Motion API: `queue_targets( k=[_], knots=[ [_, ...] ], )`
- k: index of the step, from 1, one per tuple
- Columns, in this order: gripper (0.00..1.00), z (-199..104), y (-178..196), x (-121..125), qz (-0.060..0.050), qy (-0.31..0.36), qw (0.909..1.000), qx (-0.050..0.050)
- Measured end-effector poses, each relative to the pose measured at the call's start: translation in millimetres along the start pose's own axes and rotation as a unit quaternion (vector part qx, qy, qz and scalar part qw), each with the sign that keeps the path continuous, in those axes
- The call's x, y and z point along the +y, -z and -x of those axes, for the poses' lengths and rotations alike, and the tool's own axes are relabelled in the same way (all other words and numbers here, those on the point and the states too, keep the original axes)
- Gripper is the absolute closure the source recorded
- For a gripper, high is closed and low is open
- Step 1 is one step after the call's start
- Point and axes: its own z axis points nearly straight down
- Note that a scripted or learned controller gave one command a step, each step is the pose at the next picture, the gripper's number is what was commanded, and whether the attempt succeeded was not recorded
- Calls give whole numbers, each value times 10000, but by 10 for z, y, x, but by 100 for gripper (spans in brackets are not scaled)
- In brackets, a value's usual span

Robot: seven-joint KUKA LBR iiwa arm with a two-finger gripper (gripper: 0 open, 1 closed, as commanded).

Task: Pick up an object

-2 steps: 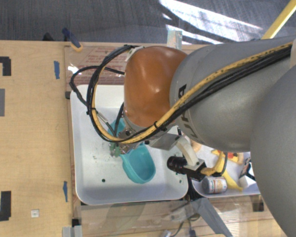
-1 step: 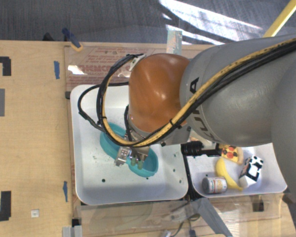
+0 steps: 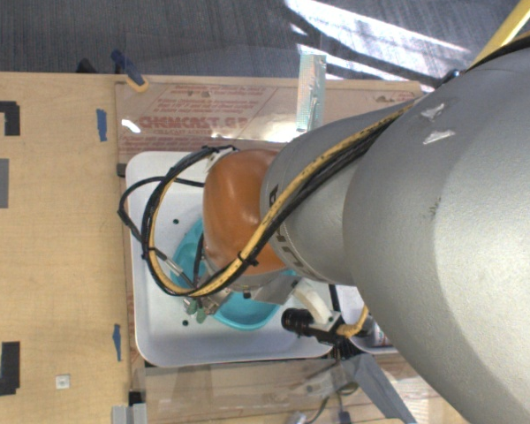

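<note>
Teal object: a teal, bowl-like thing (image 3: 244, 312) lies in the white bin (image 3: 150, 325), toward six o'clock of the bin floor, partly hidden under the arm; what it is exactly cannot be told
Arm: grey arm (image 3: 424, 237) sweeps in from three o'clock, its orange band (image 3: 234, 219) low over the bin's middle, black and yellow cables (image 3: 155, 237) looping out toward nine o'clock
Gripper: gripper (image 3: 194, 306) is low, at the teal thing's nine o'clock edge; whether the pincer stands apart or together cannot be told, since the wrist covers it
Step in hand: judged a descent or grasp try on the teal thing; best done by centring on its rim, closing firmly, then lifting straight so nothing scrapes the bin wall
Surface: pale wooden bench (image 3: 53, 237) with blue tape marks, a cardboard sheet (image 3: 203, 113) at twelve o'clock
Room: dark ribbed floor (image 3: 203, 16) beyond the bench, a bright patch toward one o'clock
</note>
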Motion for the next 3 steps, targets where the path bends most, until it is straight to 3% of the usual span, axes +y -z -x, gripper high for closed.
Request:
queue_targets(
  k=[1,2,3],
  knots=[
    [100,142,1003,-109,27,-1246,9922,-15],
    [100,242,571,133,41,417,9991,7],
    [100,137,-4,232,120,-1601,9870,62]
  ],
)
